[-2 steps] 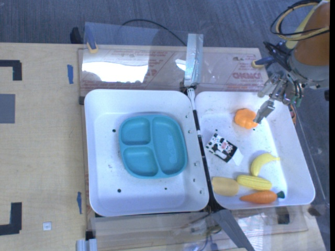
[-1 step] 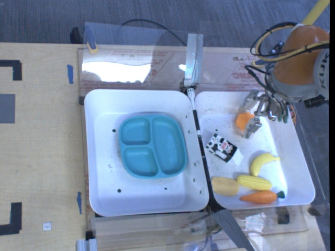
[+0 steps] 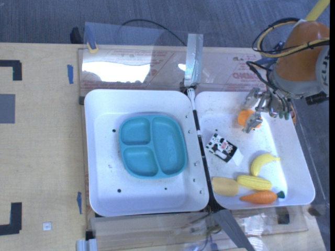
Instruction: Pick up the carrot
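The arm reaches in from three o'clock; its gripper (image 3: 260,112) hangs fingers spread at the right bin's (image 3: 302,163) twelve o'clock, well apart from the carrot (image 3: 258,196).

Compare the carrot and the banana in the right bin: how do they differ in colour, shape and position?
The carrot is orange with a dark green end; the banana is plain yellow. The carrot lies straight and nearly level by the near wall of the right bin; the banana is curved and lies farther up, toward the gripper. An ear of corn lies between them. Both rest loose on the bin floor, apart from the gripper.
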Available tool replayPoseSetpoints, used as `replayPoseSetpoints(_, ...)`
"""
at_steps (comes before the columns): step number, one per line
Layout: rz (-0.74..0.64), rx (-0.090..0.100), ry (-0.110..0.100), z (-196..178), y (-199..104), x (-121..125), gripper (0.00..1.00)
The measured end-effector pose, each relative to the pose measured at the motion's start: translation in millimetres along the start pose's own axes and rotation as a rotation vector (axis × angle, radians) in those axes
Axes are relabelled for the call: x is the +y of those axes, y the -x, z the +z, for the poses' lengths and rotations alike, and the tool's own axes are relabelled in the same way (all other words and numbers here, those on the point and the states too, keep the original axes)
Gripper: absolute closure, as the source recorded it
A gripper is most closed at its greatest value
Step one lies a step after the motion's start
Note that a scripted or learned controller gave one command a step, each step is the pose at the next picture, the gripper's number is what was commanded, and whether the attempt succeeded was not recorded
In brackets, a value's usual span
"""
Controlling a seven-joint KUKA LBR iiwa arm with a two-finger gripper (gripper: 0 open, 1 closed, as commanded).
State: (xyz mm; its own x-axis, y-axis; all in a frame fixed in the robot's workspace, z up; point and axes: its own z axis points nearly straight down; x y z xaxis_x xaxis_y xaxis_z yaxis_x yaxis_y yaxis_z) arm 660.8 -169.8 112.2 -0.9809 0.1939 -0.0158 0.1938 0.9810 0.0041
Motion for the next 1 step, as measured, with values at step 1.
replayPoseSetpoints(1, -0.068, -0.004, -0.002, -93.4, -28.7, 45.8, 1.00)
